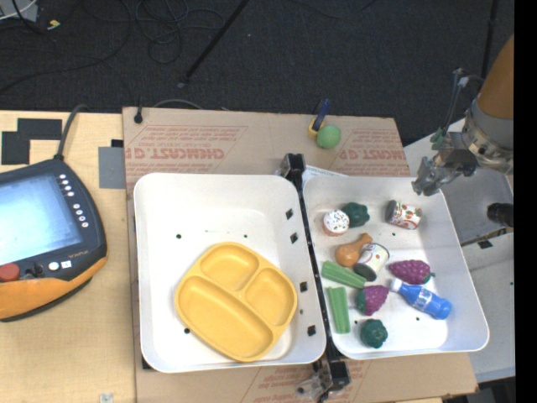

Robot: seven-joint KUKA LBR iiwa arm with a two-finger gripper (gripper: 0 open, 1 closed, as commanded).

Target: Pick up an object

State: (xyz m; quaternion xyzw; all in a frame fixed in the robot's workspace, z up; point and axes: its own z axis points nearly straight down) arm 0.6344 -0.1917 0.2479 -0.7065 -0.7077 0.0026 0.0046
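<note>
So the tool (426, 179) is parked at the upper right corner of the right bin (466, 309), hanging just over its far rim, with the grey wrist and orange band rising off to the right. Whether it's released or clenched can't be told from this angle, it's just a dark clump, and nothing is seen held in it.

All the pickable stuff is piled in the right bin, so everything lies down and to the left of the tool as the camera sees it. The nearest thing by far is the can (404, 215), just below and a bit left of the tool, lying on its side with its long axis running roughly left to right. That's probably the easiest target, since little travel is needed and it sits apart from the rest.

Further left are the cupcake (336, 222) and a dark green veg (356, 214), touching or nearly so. Lower down the clutter gets tight: a drumstick (355, 249), two purple grapes (409, 270), a blue bottle (425, 300) angled down to the right, and green sticks (338, 307).

The left bin (168, 217) is taken up by a yellow tray (237, 300), well away from the tool. A green ball (328, 136) is left out on the surface (210, 141) behind the bins.

A short drop toward the can is what's called for, I'd guess.
</note>
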